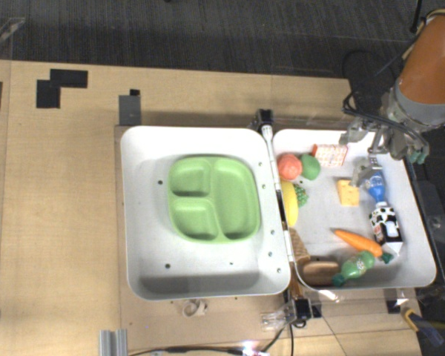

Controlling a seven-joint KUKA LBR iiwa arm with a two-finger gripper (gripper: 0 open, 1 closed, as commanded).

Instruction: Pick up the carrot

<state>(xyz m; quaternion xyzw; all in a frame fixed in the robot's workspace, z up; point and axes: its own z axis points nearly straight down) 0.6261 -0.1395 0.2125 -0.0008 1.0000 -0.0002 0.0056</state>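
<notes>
Hard to see

The arm (432, 65) is cut off at the right edge. The gripper (371, 170) is too blurry to make out.

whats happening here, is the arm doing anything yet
A robot arm hangs over the far end of the right bin, its gripper above a blue toy and holding nothing. The carrot it should pick up lies untouched nearer the front, among other toy food. The left bin holds a green tray.
</notes>
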